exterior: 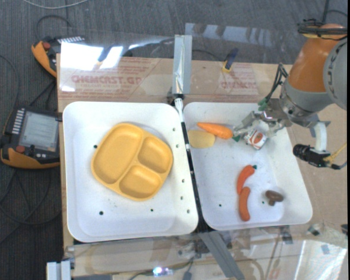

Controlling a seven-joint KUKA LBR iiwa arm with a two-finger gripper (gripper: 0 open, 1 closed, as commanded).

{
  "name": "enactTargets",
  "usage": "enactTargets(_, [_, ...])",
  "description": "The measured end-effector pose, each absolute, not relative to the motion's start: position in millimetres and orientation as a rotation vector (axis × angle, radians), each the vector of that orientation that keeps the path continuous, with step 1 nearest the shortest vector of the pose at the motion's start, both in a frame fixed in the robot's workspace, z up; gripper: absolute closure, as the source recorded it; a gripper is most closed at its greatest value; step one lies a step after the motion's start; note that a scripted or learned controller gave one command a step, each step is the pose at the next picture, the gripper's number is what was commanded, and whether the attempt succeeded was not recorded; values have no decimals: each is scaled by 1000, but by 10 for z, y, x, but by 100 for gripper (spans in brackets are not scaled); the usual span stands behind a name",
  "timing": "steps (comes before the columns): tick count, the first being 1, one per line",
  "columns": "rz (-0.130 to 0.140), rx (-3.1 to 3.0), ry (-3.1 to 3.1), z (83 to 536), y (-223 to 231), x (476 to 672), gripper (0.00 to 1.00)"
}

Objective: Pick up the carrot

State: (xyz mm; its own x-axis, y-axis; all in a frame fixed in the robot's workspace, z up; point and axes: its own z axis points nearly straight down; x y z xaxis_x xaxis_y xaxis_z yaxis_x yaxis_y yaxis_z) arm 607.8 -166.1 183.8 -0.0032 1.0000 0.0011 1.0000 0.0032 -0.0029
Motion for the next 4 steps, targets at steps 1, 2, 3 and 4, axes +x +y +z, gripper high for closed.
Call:
enactTargets(1, [4, -2367, -2065, 929, -1327, 6317, 0])
enactTargets(2, [10, -2364, -2066, 1013, -1323, 6309, 100])
enactTargets(3, [5, -2635, -1707, 1827, -595, 6048, 100])
enactTargets(4, [9, -2722, -1561, 1821, 643, 5853, 100])
